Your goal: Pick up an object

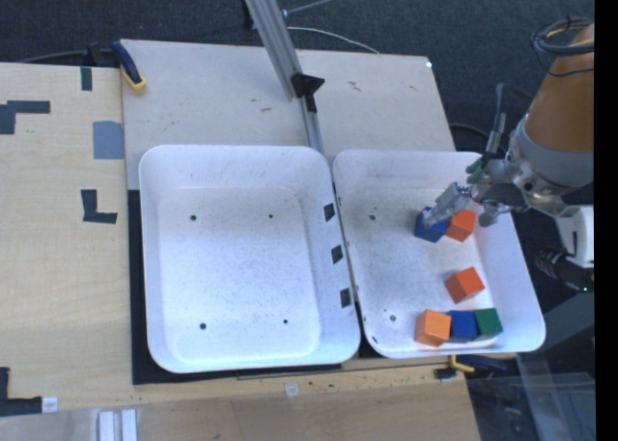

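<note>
My gripper reaches into the right bin from the right, low over its upper right part. Its two grey fingers stand apart, one on each side of an orange block. A blue block lies right against that orange block's left side, under the left finger. Further toward the front lies a second orange block. Along the front rim sit an orange block, a blue block and a green block in a row.
The left bin stands beside the right one, their rims touching. A slanted aluminium bar runs down to the gap between the bins. The right bin's right wall is close beside the gripper.
</note>
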